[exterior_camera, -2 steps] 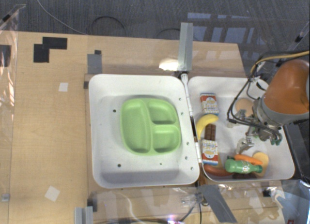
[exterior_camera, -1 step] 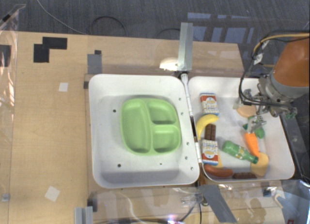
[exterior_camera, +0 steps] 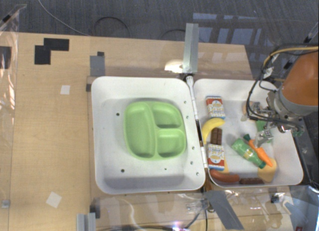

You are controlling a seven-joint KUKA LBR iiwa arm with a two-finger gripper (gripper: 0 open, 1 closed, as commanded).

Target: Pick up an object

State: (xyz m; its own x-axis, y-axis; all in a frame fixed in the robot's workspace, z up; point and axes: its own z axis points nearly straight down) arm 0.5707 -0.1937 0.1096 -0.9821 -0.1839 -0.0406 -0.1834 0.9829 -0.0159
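Jaws (exterior_camera: 267, 134) hang low over the right bin (exterior_camera: 297, 161), near its right side; open or closed, can't tell. Nothing seen held between them. Just below them lie a carrot (exterior_camera: 263, 154) and a green bottle (exterior_camera: 246, 151), side by side, touching. Further left in the same bin: banana (exterior_camera: 209, 126), two snack packs (exterior_camera: 215, 107) (exterior_camera: 216, 156), chocolate bar (exterior_camera: 216, 135). Sausage (exterior_camera: 225, 177) along the near wall. Left bin (exterior_camera: 107, 165) holds a green divided tray (exterior_camera: 153, 129). Both bins sit on the wooden worktop (exterior_camera: 45, 140).
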